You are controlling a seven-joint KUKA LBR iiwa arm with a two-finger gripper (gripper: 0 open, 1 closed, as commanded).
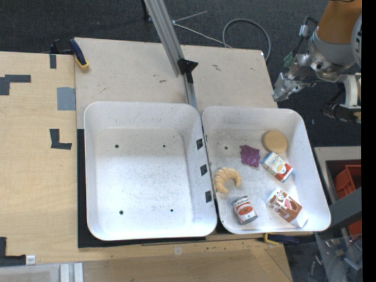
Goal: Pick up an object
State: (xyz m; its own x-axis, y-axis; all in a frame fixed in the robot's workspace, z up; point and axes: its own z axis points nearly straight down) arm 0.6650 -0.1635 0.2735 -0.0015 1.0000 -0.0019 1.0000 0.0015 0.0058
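Croissant [227,179] lay in the right bin [311,151] beside a purple piece [249,155], a can [244,210] and two cartons. Hand [283,90] hovered beyond the bin's far corner above the desk [129,69].

The pale wooden bench [35,175] carried two shallow white bins side by side, the left bin [94,157] touching the right bin [302,134], and a yellow-handled clamp [79,54].

A metal rail [166,28] slants down across the tabletop's [35,157] far edge. A yellow-handled clamp [79,54] sits at its far left corner. Grey tape [66,98] lies near the left bin [94,157].
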